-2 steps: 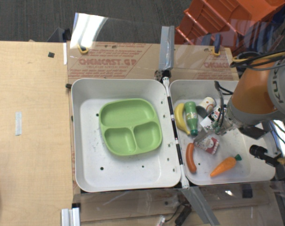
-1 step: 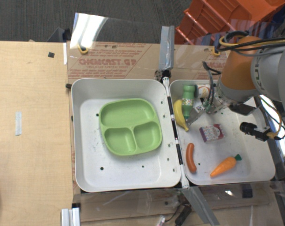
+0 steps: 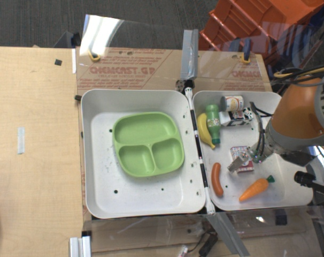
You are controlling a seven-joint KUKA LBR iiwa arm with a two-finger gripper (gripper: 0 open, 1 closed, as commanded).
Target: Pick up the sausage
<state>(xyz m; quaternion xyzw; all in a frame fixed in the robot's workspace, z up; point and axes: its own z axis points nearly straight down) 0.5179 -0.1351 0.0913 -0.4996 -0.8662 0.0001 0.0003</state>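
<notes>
The sausage (image 3: 217, 179) is a short reddish-brown link lying lengthwise in the right bin (image 3: 290, 197), close to its left wall. My gripper (image 3: 240, 163) hangs low over the middle of that bin, about a hand's width right of the sausage and slightly farther back. It sits over a small red and white packet (image 3: 244, 158). Nothing of the sausage is between its tips. The grey arm with its orange band (image 3: 295, 116) comes in from the right.
An orange carrot (image 3: 254, 189) lies just right of the sausage. A banana (image 3: 205, 131), a green bottle (image 3: 213, 123), a small can (image 3: 234, 102) and a black and white item (image 3: 238, 116) crowd the bin's back. The left bin (image 3: 98, 186) holds a green divided plate (image 3: 148, 143).
</notes>
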